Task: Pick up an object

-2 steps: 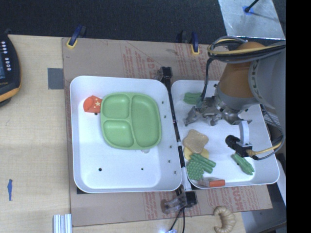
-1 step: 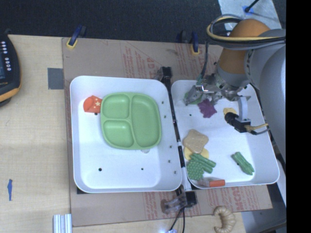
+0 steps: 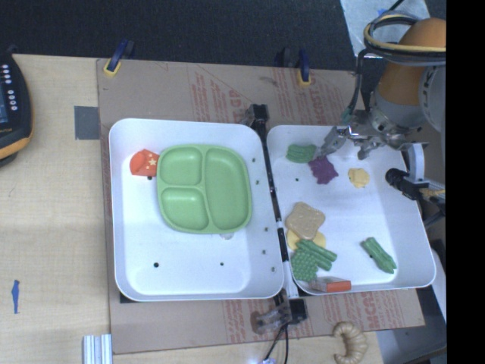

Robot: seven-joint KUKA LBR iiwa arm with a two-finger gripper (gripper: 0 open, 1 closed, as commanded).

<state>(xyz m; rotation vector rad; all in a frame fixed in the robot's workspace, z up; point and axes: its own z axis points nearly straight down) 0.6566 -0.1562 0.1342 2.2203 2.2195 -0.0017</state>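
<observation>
Purple toy (image 3: pixel 324 170) is, by my guess, the object I am going for: it lies in the right bin (image 3: pixel 394 226), toward the far end, just below and left of my gripper (image 3: pixel 331 144). Nothing is lifted yet. The toy rests on the bin floor, and I see nothing between my fingers, so the pick itself is all left to do: close on something, then raise it clear. Whether the gripper is spread or clenched I cannot tell; the tips are small and dark against the bin, and the metal parts around them blur together. A green piece (image 3: pixel 301 153) sits just beside the purple toy to its left, close enough that it could get nudged or caught instead. My arm reaches in from the right over the far corner of the right bin, wrist bent down, with the orange band (image 3: pixel 424 36) high above the bin's back edge. Other choices lie well apart from the gripper: a yellow bit (image 3: pixel 358 177), a tan slice (image 3: pixel 305 219), and a green plate (image 3: pixel 204 187) in the left bin (image 3: pixel 136 264).
</observation>
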